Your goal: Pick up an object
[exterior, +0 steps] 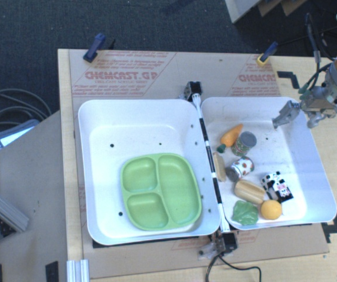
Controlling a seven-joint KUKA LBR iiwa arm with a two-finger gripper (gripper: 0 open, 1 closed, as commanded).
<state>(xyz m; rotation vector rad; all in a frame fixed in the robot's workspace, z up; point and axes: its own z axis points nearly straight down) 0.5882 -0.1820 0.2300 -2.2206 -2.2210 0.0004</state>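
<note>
Camera view: two shallow white bins sit side by side on the desk [68,157]. The left bin [97,128] holds a green divided plate [159,191], lying flat in its lower middle part. The right bin [309,157] holds a cluster of small objects along its left side. An orange carrot-shaped toy [231,136] lies uppermost, with a grey round can [246,141] just beside it on the right. Below these lies a small ball-like item [242,167], white with dark and red marks. A tan wooden cylinder [249,190] lies below that, tilted. A black-and-white cow toy [276,187] lies to the right of the cylinder. An orange ball [270,209] and a green leafy toy [245,213] rest near the bin's lower edge, the ball touching the cylinder's end.

The gripper [300,115] is at the upper right of the frame, above the right bin's upper right corner and well apart from the objects. Its fingers [284,116] stand apart, with nothing between them.
</note>
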